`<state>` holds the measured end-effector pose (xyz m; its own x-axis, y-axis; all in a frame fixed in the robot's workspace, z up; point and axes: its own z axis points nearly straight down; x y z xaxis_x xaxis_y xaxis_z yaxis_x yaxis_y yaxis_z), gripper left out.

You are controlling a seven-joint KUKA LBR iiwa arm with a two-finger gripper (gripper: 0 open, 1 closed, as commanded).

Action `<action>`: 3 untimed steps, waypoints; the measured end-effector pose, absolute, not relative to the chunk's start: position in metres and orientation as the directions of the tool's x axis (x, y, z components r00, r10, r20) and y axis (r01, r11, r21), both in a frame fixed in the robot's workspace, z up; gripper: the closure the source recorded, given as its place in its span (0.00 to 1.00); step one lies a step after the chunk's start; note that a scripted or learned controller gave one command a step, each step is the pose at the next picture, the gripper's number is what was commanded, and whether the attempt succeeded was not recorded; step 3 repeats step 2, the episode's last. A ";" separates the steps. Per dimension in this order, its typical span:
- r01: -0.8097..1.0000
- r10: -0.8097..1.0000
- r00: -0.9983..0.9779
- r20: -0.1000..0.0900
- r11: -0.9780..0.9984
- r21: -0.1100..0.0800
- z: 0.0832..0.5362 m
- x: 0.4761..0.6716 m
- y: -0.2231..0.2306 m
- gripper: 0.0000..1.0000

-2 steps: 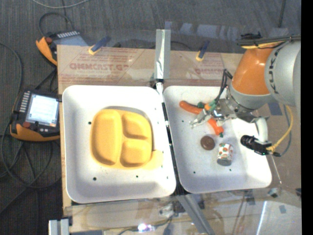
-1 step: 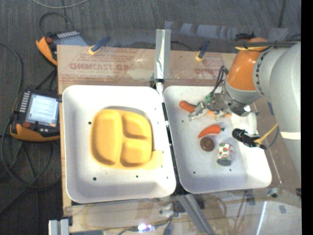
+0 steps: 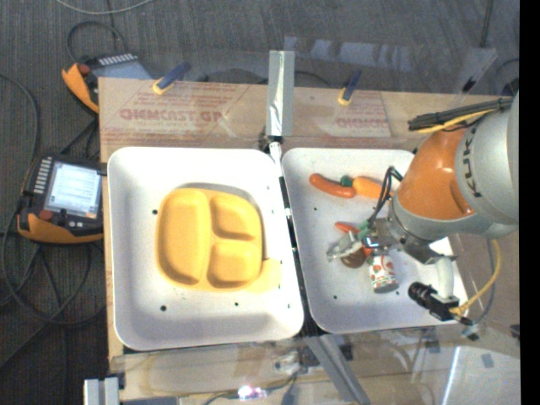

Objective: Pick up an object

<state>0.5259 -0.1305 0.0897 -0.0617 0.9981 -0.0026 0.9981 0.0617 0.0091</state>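
- Camera view: gripper (image 3: 354, 247) low in the right shallow white bin (image 3: 321, 302), over a small dark brown object (image 3: 353, 260); cannot tell if it is clenched or released.
- Just beside it: small white-and-red canister-like item (image 3: 384, 275), small red piece (image 3: 346, 226).
- Further back in the same bin: orange plastic carrot-shaped toy (image 3: 332, 186).
- Left white bin (image 3: 135, 310) holds a yellow three-compartment plastic tray (image 3: 211, 236).
- Progress, judged: at the grasp stage, nothing visibly lifted; securing and raising an object remain.
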 end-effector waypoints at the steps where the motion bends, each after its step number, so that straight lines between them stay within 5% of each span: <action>1: 0.998 0.998 -0.062 -0.003 0.062 0.012 0.099 0.527 -0.131 1.00; 2: 0.997 0.997 -0.073 -0.002 0.073 -0.002 0.196 0.577 -0.138 1.00; 3: 0.997 0.997 -0.073 -0.002 0.073 -0.002 0.196 0.577 -0.138 1.00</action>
